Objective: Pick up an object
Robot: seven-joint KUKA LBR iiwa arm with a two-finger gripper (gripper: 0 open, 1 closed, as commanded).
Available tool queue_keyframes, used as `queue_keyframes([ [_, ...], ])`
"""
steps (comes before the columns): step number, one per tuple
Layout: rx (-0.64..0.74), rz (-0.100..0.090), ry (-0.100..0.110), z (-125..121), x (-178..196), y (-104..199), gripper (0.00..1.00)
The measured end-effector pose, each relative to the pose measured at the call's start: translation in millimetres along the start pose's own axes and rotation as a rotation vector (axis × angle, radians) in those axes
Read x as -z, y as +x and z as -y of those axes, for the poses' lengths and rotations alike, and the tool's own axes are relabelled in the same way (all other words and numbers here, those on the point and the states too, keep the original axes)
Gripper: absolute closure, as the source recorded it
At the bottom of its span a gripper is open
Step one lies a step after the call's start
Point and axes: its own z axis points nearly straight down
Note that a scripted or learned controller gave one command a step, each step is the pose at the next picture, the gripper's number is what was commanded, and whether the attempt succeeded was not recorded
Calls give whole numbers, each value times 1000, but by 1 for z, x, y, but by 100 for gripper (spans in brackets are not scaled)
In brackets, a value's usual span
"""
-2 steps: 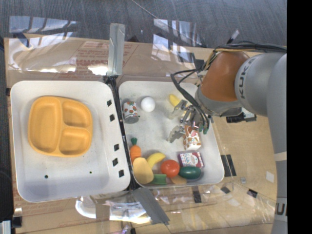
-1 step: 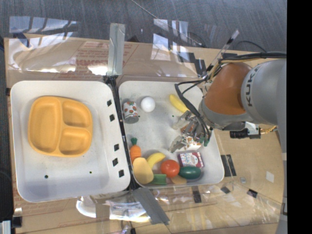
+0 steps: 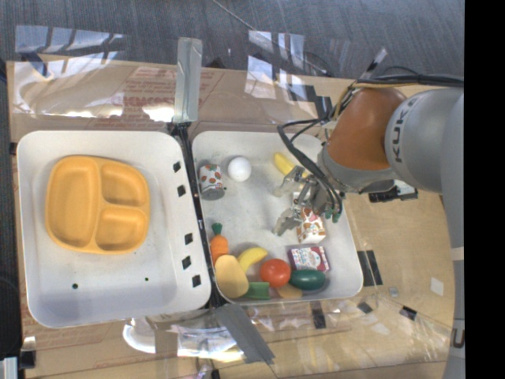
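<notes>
Grey metal fingers hang in my right white bin, spread open, gripping nothing; a small red-and-white packet lies just right of them, near a red carton.

A robotics lab or test cell is indicated. Two white bins are taped down onto flattened cardboard with clear and grey tape, over grey carpet; an industrial arm with loose black cables is reached in over the right bin. Toy food in the right bin and an orange divided plate in the left are laid out as practice items, not as a real meal.
</notes>
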Motion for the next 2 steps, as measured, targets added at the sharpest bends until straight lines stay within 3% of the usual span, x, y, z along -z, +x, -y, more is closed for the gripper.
queue_keyframes([
  [1,94,-5,-1,8,21,25,0],
  [2,0,0,0,5,0,7,0],
])
